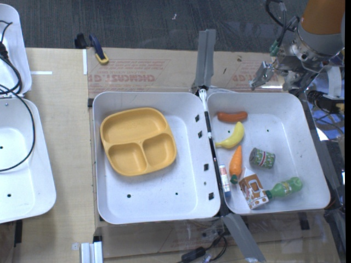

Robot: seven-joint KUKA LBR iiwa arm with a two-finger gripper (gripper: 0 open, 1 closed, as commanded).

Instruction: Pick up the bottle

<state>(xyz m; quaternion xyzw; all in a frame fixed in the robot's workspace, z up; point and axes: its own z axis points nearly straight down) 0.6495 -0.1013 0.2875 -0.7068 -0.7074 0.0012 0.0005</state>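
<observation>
Toward the near right corner of the right bin (307, 122): green bottle (286, 188) lying on its side, cap end pointing to the far right, base end touching a small brown-and-white carton (254, 191). Resting on the bin floor, nothing gripping it.

Sitting just beyond the bottle: green can (262, 158), tipped over. Lying left of the can: orange carrot (236, 161), long axis running near to far. Lying beyond the carrot: yellow banana (232, 137), and past that a reddish sausage (232, 116) close to the far wall. Lying along the bin's left wall: slim white tube (224, 178) with a red band.

Hanging above the far right corner of the right bin, over the rim and the tabletop (137, 70): pincer (277, 73) on the grey arm, orange band (324, 7) showing above the wrist. Staying well apart from the bottle. Fingers (261, 76) spreading apart, holding nothing between them.

Sitting in the left bin (109, 201): yellow divided plate (138, 141), three compartments, angled slightly, nearer the far left side.

Lying on the tabletop beyond the left bin: blue-and-yellow clamp (97, 50).
</observation>
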